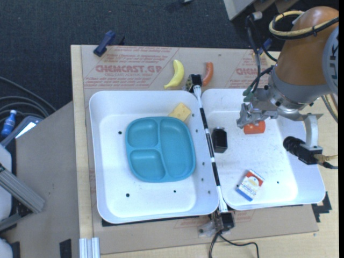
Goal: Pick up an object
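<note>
My gripper (250,118) hangs over the upper middle of the right bin (279,195), directly above an orange-red block (256,127) that pokes out from under it. The wrist hides most of the block, and I cannot tell whether they touch. A small black object (219,139) lies near the bin's left wall. A little white, red and blue box (250,184) lies toward the front. In the left bin (107,187) sit a blue divided plate (160,148) and, just behind it, a yellow block (180,112).
Behind the bins, on the board, lie a yellow banana (174,74), an orange carrot-like piece (207,73) and a blue item (104,43) at the far left corner. The bins share a ridge (207,138) down the middle. The arm (306,52) comes in from the upper right.
</note>
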Motion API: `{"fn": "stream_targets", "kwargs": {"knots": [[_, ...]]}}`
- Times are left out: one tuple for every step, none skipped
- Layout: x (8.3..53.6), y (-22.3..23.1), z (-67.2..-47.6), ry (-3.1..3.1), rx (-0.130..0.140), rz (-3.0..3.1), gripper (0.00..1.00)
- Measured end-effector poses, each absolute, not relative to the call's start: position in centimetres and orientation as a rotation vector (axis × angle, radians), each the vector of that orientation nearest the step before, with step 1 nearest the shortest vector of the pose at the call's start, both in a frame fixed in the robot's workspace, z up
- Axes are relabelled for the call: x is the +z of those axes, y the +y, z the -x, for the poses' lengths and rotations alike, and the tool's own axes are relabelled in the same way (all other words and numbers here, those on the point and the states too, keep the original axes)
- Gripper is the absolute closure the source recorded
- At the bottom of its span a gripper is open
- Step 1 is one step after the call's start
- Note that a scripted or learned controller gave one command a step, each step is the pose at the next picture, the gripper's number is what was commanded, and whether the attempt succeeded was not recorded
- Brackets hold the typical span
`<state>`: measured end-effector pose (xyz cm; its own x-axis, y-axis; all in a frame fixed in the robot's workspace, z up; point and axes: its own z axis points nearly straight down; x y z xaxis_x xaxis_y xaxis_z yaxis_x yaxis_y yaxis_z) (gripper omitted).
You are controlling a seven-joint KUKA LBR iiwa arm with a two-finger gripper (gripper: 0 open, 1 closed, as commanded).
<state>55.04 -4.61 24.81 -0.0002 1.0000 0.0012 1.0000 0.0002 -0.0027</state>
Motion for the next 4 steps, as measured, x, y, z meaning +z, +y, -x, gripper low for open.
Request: {"fn": "stream_targets", "kwargs": {"knots": [[26.5, -4.3, -54.1, -2.223, -0.001, 2.221, 1.0], [27.4, -6.4, -51.1, -2.219, 0.003, 2.22, 1.0], [26.6, -9.0, -49.9, -2.218, 0.003, 2.22, 1.0], [25.9, -8.5, -53.3, -2.223, -0.001, 2.222, 1.0]]}}
